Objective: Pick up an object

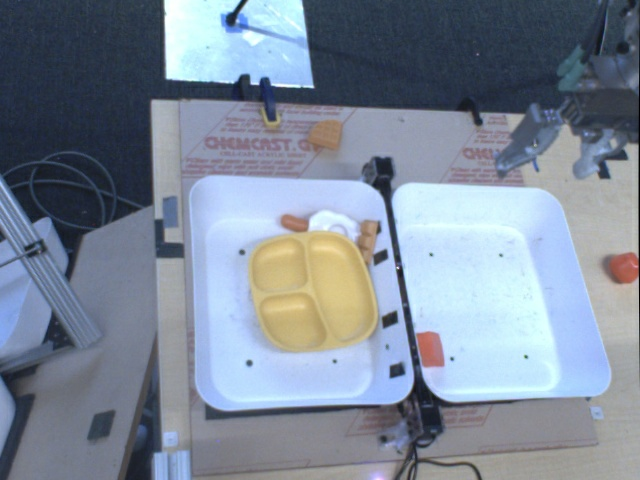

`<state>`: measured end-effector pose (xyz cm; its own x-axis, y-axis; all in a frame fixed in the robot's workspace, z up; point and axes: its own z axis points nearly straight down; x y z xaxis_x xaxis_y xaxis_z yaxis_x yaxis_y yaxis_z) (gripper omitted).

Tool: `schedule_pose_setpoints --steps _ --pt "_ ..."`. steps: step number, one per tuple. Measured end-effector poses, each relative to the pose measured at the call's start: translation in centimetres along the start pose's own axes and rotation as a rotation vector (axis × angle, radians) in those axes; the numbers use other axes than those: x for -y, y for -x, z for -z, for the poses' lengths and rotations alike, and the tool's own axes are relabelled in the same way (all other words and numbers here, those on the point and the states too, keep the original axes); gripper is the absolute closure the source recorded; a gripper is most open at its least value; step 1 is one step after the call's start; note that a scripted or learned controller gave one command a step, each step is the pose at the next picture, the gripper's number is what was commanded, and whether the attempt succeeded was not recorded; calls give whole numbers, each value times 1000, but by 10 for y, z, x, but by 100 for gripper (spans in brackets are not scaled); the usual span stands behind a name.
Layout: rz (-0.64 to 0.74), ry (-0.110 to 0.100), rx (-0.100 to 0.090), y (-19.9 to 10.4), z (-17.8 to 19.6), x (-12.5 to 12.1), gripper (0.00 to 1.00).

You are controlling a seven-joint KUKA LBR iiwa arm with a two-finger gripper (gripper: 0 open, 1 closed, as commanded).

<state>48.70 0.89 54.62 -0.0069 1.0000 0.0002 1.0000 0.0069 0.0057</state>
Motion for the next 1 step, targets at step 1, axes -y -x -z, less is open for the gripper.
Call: schedule_pose_setpoints --steps 1 --pt "4 4 0 0 12 -1 100"
